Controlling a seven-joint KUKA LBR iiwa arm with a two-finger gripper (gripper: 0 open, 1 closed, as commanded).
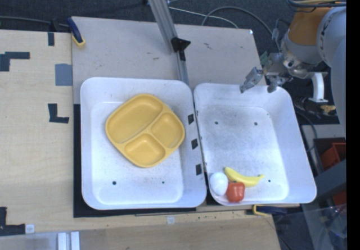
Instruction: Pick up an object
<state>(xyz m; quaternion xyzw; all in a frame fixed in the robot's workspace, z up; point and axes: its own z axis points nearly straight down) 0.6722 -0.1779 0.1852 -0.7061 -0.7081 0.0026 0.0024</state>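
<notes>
Gripper (260,81): empty, fingers spread, hovering over the right bin's (292,125) far rim.
Right bin, near edge: one banana (243,177), one white egg (219,183), one red pepper (236,191), clustered.
Left bin (93,148): one yellow divided plate (145,129).

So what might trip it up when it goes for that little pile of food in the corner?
The banana, white egg and red pepper touch one another, so the claw may nudge two at once. They also sit against the right bin wall, leaving little room for it to come down beside them.
</notes>
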